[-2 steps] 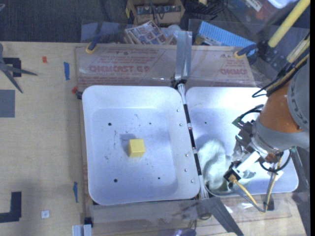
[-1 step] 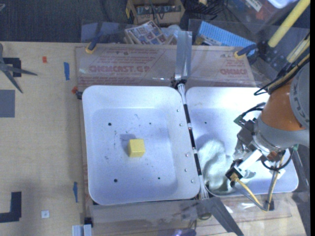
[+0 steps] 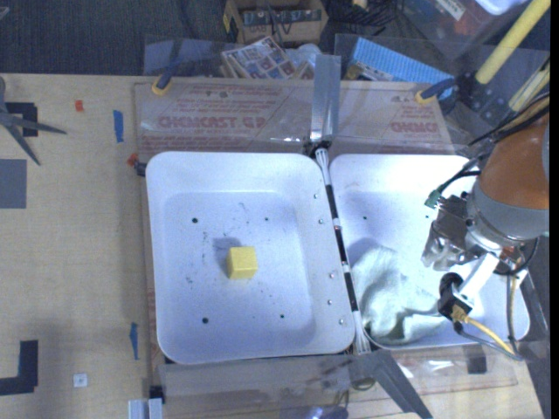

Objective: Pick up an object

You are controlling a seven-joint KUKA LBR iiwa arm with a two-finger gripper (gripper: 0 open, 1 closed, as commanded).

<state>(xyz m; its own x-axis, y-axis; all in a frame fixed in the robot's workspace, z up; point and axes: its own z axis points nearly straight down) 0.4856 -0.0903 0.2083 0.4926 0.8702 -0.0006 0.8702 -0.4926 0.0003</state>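
Far from left bin (image 3: 175, 186) walls, yellow block (image 3: 242, 262)

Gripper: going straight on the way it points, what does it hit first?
The gripper points down into the right bin, so probably the edge of the white cloth, or the bare floor just beside it; depth is unclear from this slanted view.

the arm (image 3: 517, 186) reaches in from the right, tool (image 3: 439, 244) angled downward.
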